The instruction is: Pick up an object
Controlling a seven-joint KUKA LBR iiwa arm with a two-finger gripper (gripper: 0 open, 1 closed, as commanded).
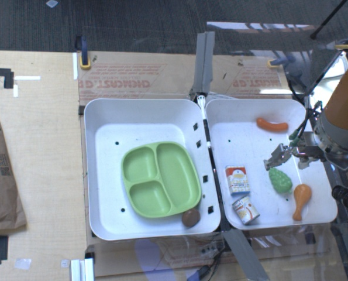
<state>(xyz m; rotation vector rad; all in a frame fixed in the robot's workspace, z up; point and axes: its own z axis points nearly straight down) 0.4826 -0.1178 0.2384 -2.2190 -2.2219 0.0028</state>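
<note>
1. The step in hand looks like the approach: the metal claw [283, 155] of the grey arm hangs over the right white bin [220, 119], just above and to the left of a bumpy green broccoli-shaped toy [281, 181], which I take to be the target.
2. The state of the claw I cannot tell; its tip is small and partly lost against the white floor, and nothing is seen between its parts.
3. The next move, in my judgement, calls for a short shift toward the green toy, then a straight descent so that the toy sits in the middle before closing.
4. The green toy is rounded, knobbly and probably soft plastic (it may roll or slip if pinched off-centre). It lies on the bin floor, near the right wall.
5. Its neighbours are close: an orange plastic chicken drumstick [301, 201] just beside it on the right, a small white and red carton [238, 179] and a small tin can [245, 210] to the left, and an orange toy sausage [272, 124] farther up.
6. The left white bin [103, 116] holds a green divided plate [160, 179] and a brown round thing [190, 218].
</note>
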